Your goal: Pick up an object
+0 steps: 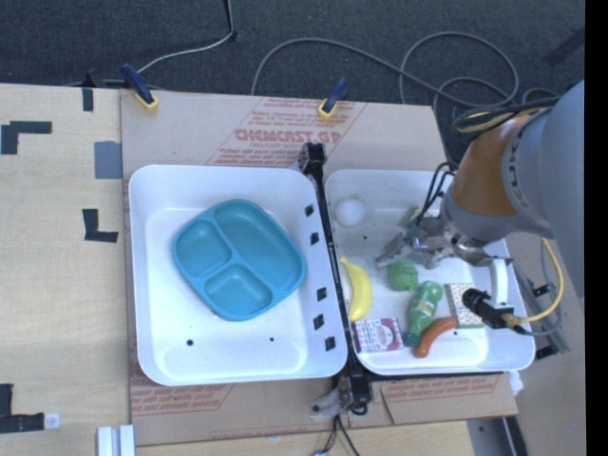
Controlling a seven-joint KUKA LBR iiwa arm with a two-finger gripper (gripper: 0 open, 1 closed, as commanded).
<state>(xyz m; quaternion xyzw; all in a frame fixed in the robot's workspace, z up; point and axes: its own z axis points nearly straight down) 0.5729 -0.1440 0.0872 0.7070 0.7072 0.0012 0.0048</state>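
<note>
My gripper (401,246) hangs over the middle of the right bin (380,183), its fingers spread apart with nothing between them. A round green object (403,275) lies just below the fingertips. Close by lie a green bottle (423,313), an orange-red sausage-shaped thing (434,336), a yellow banana (358,289), a white ball (351,212) and a small red-and-white packet (376,334). A blue divided plate (238,257) rests in the left bin (152,283).
The arm's grey body and orange band (484,174) cover the right bin's right side. A small patterned card (463,302) lies by the bottle. A black divider (323,255) runs between the bins. Cables cross the dark floor behind the bench.
</note>
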